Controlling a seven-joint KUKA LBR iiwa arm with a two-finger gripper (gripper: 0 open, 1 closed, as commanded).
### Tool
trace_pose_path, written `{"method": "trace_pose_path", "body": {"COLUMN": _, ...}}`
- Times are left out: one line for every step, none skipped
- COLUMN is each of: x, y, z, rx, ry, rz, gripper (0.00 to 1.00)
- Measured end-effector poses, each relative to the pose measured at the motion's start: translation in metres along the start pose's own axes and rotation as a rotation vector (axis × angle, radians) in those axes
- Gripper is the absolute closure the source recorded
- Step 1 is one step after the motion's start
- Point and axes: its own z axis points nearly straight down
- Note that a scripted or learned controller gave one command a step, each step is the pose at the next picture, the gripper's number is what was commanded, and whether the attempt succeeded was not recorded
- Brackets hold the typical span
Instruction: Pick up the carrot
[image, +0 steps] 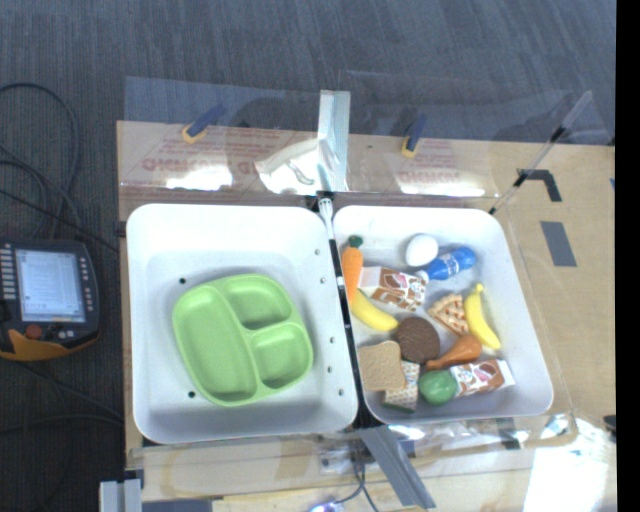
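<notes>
Lying against the right bin's left wall (338, 300), the carrot (352, 268) touches a banana (372, 313); a descending claw risks striking the wall. Claw state: cannot tell.

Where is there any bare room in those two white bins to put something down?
The left bin has bare floor all around the green tray, widest along its far wall. The right bin is crowded; only its far strip behind the egg and carrot is bare.

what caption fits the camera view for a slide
Carrot lies at the left edge of the right bin among toy food; green tray in left bin.
</notes>
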Motion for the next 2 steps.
{"method": "trace_pose_path", "body": {"x": 0.0003, "y": 0.0002, "z": 0.0001, "rx": 0.000, "ry": 0.000, "rz": -0.070, "gripper": 1.00}}
{"method": "trace_pose_path", "body": {"x": 0.0003, "y": 0.0005, "z": 0.0002, "rx": -0.001, "ry": 0.000, "rz": -0.180, "gripper": 1.00}}
